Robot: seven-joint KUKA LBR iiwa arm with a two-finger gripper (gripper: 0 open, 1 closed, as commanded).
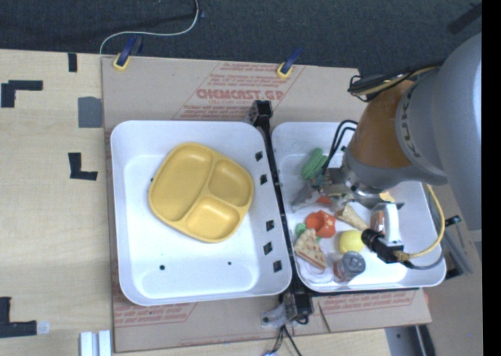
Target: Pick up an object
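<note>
The arm (438,124) hides much of the right bin (291,151).

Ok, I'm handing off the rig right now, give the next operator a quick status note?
Tool: low in the right bin, beside the green item; no object visibly held.
Items: green, red, yellow, sandwich-like wedge and a grey piece, all lying in the right bin. Yellow divided plate sits in the left bin.
Done: nothing visibly picked.
Left: grasp one object and lift.
</note>
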